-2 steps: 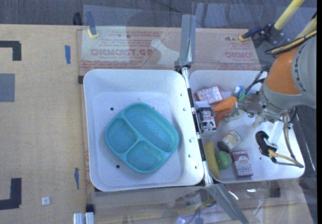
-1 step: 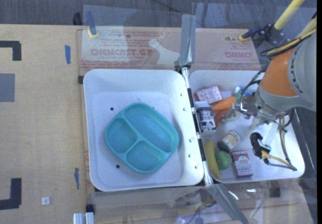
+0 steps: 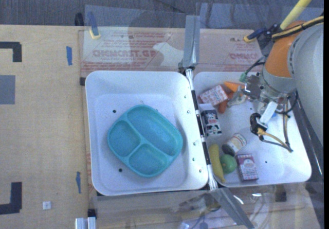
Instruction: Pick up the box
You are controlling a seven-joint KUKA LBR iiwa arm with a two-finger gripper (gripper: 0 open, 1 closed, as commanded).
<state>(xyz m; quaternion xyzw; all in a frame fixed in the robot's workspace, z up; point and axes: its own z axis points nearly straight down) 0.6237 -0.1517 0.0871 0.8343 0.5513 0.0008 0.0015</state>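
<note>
A small maroon box (image 3: 248, 166) is lying flat on the floor of the right bin (image 3: 293, 151), down near its front edge, its printed face looking up. It is sitting slightly skewed to the bin walls, just beside a green fruit (image 3: 229, 163), apart from the other boxes further back.

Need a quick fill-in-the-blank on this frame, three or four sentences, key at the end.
1. The teal divided plate lies in the ____ bin.
2. The green fruit sits right next to the ____ banana.
3. The small dark red box lies near the ____ edge of the right bin.
4. The arm wears an ____ band above its wrist.

Missing words: left; yellow; front; orange
</note>
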